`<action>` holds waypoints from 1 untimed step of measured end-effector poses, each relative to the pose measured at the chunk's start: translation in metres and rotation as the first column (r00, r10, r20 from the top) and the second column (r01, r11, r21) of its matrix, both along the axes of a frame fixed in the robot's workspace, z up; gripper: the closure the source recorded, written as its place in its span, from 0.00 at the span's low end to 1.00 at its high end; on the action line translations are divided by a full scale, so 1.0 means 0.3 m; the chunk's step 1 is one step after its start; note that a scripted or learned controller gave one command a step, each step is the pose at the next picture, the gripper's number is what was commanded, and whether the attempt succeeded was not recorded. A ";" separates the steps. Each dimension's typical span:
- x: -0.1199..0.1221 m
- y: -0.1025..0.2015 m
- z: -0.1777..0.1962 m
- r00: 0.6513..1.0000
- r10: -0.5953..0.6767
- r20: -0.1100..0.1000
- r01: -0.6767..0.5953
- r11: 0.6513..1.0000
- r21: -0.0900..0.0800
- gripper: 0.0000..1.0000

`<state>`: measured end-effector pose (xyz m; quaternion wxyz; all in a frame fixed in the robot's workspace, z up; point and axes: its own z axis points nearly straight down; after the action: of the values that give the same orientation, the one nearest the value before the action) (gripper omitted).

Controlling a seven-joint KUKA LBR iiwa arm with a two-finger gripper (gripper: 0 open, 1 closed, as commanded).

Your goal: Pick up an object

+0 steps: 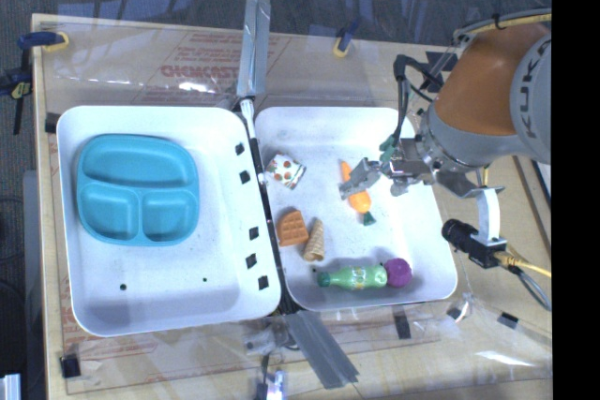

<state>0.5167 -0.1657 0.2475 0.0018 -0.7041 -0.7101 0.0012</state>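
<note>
Two shallow white bins are set side by side on the bench. The left bin (141, 300) is occupied by one blue tray (137, 189) with three compartments, placed in its upper left part.

The right bin (314, 128) is found just past the middle divider, and six small things are counted in it. Nearest the divider, toward the top, one white die (284, 170) with coloured spots is seen. Below it, one brown waffle piece (292, 228) is laid, with one ice cream cone (314, 240) just beside it on the right, its point turned up. Along the bottom wall one green bottle (354, 277) is laid on its side, and one purple ball (398, 272) is touching its right end. Higher up, near the middle of the bin, one orange carrot (358, 190) with a green tip is located.

The gripper (364, 181) is reached in from the right and is placed over the carrot. Its fingers are seen close to the carrot's upper part, but how far they are parted, and whether the carrot is gripped between them, cannot be told.
</note>
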 end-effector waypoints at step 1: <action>0.318 -0.094 -0.511 0.959 0.284 0.001 -0.284 0.959 0.000 0.00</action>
<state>0.6121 -0.1938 0.0944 0.0013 -0.5948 -0.8039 0.0008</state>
